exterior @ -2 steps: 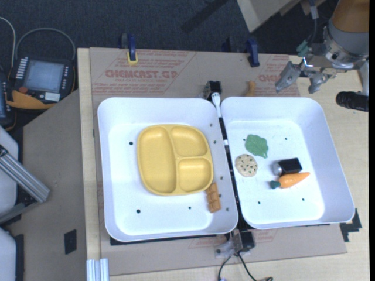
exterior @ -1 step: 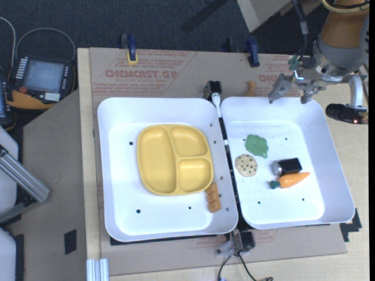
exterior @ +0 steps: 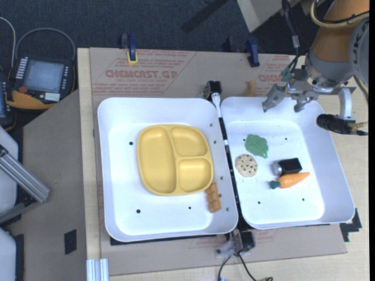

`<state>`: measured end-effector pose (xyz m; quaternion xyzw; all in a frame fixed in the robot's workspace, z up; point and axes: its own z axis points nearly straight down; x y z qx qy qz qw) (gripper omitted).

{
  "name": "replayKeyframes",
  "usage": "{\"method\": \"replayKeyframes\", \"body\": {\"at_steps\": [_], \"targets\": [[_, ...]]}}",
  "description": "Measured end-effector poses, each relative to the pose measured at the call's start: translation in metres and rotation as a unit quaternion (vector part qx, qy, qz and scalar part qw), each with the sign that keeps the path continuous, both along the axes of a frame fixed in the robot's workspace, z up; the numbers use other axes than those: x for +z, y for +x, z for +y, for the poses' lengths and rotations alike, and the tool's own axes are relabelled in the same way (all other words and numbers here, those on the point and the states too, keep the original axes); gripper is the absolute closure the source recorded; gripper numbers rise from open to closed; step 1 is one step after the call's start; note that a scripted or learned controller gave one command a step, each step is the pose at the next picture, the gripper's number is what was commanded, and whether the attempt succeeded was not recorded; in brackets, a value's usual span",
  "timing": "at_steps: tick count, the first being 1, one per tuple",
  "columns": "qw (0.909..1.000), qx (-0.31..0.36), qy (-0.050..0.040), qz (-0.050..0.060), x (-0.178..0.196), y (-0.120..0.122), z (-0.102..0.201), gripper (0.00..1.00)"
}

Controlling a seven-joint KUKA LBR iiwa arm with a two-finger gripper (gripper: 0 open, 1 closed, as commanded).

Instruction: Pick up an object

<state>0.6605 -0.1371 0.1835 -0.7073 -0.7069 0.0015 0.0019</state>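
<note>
Camera view from above the bench: a grey arm with an orange band is reaching in from the right, its gripper (exterior: 287, 100) hanging over the far edge of the right bin (exterior: 328, 151) with its two fingers spread apart and nothing between them. Four small objects are lying on that bin's floor, well apart from the fingers: a green leafy piece (exterior: 256, 145) near the middle, a round cookie (exterior: 246, 165) just beside it toward the near side, a black block (exterior: 288, 166) and a toy carrot (exterior: 292, 180) touching or almost touching each other. Across the divide, a yellow divided plate (exterior: 174, 159) is sitting in the left bin (exterior: 117, 174), with a small brown piece (exterior: 213, 199) lying just off its near corner.

Judging by this layout, the pick is only at the approach step, with no object chosen by contact yet. The next move is calling for the arm to travel toward the camera over one item, most readily the green piece as the closest, then descend with fingers wide enough to straddle it. The block and carrot, crowded together, are looking like the harder pick.
</note>
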Motion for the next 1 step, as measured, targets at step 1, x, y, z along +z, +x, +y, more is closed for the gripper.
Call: {"method": "replayKeyframes", "body": {"at_steps": [1], "targets": [[1.0000, 0.000, 0.0005, 0.001, -0.0643, -0.0012, 0.0015, 0.00]]}}
